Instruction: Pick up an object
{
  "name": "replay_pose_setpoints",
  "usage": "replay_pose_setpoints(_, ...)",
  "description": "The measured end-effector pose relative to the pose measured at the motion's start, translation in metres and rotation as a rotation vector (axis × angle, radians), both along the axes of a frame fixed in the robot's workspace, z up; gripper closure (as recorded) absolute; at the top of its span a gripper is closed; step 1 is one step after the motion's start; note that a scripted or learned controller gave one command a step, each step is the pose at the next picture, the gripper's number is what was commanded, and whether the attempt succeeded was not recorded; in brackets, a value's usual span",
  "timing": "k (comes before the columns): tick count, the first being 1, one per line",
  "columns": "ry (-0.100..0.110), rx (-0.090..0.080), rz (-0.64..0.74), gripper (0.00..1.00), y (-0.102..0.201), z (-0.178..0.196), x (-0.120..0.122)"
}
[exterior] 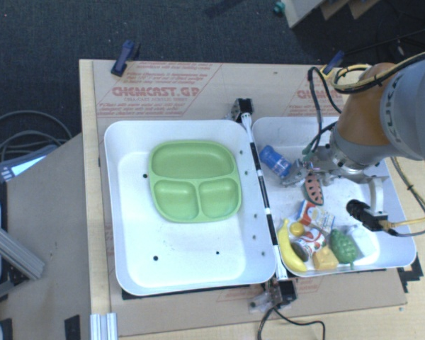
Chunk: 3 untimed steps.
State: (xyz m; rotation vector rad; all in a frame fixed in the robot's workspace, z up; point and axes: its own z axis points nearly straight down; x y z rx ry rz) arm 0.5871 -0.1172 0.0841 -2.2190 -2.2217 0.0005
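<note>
The claw [313, 179] hangs low in the right-hand shallow white plastic bin [295, 128], under the grey arm's orange-banded wrist [365, 122]. A flat reddish slice-shaped toy with dark seeds, like a watermelon wedge [314, 187], sits right at the claw's tip; whether it is between the fingers or just below them I cannot tell, nor whether the claw is open or closed, since the wrist body covers that part.

Just left of the claw lies a small blue cylinder-shaped toy [275, 159], close to the bin's dividing wall. Further toward the near end of the bin is a crowded heap: a yellow plastic banana [292, 250], a red-and-white packet-like item [312, 227], a pale yellow block [326, 260] and a knobbly green toy fruit [345, 247], all touching or nearly so. The left white bin [127, 261] holds a light-green divided plastic plate [195, 179]. Both bins rest on the cardboard-covered desk [163, 91].

Judging the step as closing on the reddish slice: it lies apart from the heap, which helps. A thin flat piece is likely to slip out, so the fingers should straddle its narrow width, go right down to the bin floor, close fully before lifting, then rise straight up, clear of the blue cylinder.
</note>
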Motion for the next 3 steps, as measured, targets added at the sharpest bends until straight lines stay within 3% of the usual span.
replay_pose_setpoints(1, 0.001, 0.000, -0.002, 0.00, 0.0002, 0.0003, -0.0284)
replay_pose_setpoints(2, -0.001, 0.000, -0.002, 1.00, 0.0005, 0.0102, -0.0280)
replay_pose_setpoints(3, 0.000, 0.000, -0.002, 0.00, 0.0005, 0.0101, -0.0280)
